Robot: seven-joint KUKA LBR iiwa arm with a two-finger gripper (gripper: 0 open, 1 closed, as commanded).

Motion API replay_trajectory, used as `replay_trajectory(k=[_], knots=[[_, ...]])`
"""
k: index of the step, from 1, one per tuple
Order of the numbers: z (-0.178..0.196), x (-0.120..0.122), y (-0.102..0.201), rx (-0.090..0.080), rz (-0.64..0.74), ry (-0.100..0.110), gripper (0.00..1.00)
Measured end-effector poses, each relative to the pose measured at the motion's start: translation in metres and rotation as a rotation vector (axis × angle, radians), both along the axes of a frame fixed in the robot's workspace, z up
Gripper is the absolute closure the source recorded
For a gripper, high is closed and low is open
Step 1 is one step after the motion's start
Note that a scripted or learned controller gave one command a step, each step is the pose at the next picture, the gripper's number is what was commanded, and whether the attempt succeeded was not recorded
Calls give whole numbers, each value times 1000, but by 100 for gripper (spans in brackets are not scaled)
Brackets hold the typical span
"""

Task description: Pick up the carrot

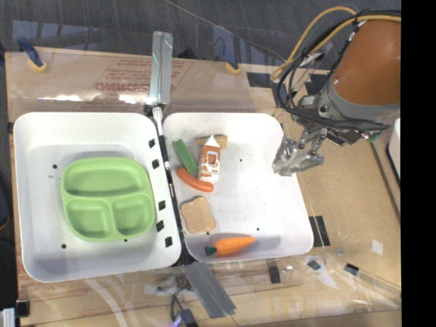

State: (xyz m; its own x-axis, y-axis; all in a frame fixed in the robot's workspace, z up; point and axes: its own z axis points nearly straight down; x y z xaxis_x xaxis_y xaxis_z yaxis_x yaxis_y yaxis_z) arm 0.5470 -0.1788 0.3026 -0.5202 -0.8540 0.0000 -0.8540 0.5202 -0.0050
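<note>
**Onlooker:** Carrot (231,245) at the lower edge of the right-hand bin (286,203), lying on its side with the green top pointing to frame left, tight against the near wall. Gripper (298,158) hangs at the bin's right rim, right of centre frame, well apart from the target. Whether it is open or closed I cannot tell from this slant.

**Colleague:** So nothing in its grasp?

**Onlooker:** Nothing visible at the tool. Slice of toast (197,215) sits just up and left of the carrot; the hot dog (195,180), milk carton (210,159) and green stick (184,154) cluster higher, beside the divider. Green plate (107,197) alone in the left bin (27,182).

**Colleague:** Where might it slip?

**Onlooker:** My guess: the wall. A descent that close to the lip could strike the rim, or close on one tapered end and let the carrot roll free. Drifting left would likely nudge the toast instead.
</note>
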Motion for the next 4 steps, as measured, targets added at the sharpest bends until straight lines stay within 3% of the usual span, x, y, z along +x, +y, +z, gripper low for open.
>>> replay_trajectory(k=[1,2,3,4], knots=[[-79,77,8,6,158,7,100],[-57,100,-31,2,-347,-2,100],[-25,111,-30,2,172,-2,100],[-47,108,-29,4,546,5,100]])
